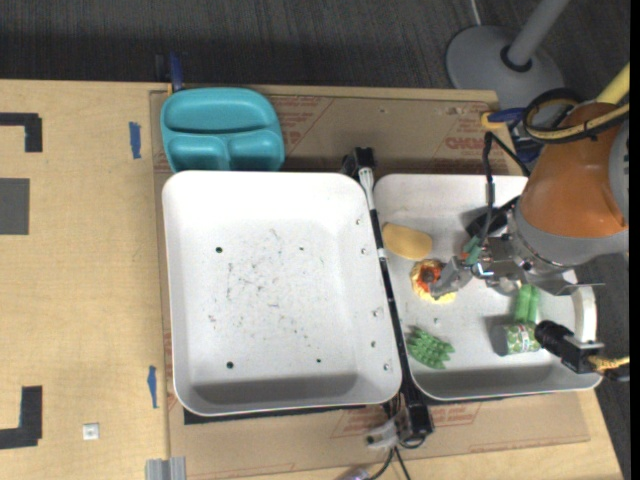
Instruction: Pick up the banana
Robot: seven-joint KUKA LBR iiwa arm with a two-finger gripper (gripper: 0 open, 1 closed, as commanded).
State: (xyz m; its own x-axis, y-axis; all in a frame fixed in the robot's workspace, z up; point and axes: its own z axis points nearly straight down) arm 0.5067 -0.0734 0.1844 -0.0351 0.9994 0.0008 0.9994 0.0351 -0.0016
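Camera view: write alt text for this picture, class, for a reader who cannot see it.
A grey and orange robot arm reaches from the right over the right bin, its tool beside a small orange and yellow item. That bin also holds a yellow piece and green toys; a teal tray sits behind the left bin.

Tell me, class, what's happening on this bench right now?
A grey and orange robot arm reaches into the right bin, its claw low beside a small red and yellow item. A yellow piece, a green toy and a green packet lie around it. The left bin sits alongside.
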